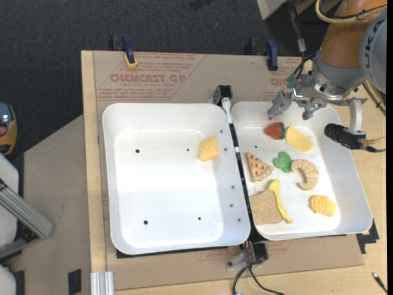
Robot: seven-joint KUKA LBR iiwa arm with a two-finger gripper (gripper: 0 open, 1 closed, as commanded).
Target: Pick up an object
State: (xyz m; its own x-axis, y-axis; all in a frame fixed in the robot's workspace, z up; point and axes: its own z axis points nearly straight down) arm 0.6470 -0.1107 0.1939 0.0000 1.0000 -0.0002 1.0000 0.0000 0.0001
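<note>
Seven food toys fill the right bin (356,208), one the left bin (116,165); claw (296,106) spread, ungrasping.

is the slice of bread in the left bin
No, the slice of bread lies in the right bin, while the left bin has a yellow block.

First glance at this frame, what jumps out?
The cluster of toy food in the right bin: a strawberry, a pizza slice, a croissant, a slice of bread and a banana. The end effector hovers at that bin's far edge, just above the strawberry. The left bin holds one yellow block.
</note>
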